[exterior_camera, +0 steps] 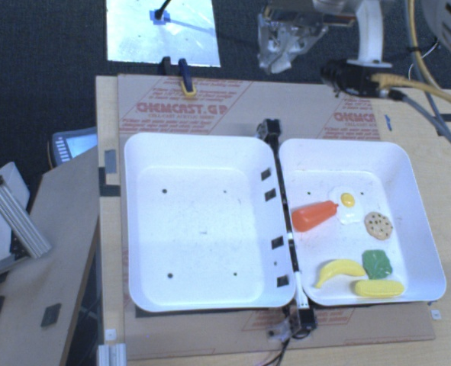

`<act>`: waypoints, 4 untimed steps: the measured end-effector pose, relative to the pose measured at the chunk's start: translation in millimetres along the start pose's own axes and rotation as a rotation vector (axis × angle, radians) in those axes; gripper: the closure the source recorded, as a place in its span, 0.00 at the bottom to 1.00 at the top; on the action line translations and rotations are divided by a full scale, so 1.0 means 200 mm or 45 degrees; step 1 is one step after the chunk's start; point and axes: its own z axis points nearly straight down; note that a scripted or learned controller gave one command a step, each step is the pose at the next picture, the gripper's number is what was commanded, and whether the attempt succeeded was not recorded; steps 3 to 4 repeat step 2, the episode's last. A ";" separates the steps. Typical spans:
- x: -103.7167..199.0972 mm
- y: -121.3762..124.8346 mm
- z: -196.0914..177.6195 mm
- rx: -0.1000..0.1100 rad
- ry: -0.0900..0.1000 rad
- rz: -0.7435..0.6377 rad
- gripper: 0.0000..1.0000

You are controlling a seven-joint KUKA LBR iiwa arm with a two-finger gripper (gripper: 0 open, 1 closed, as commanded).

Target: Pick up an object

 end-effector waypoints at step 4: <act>0.36 0.19 -0.01 -0.005 0.003 -0.003 1.00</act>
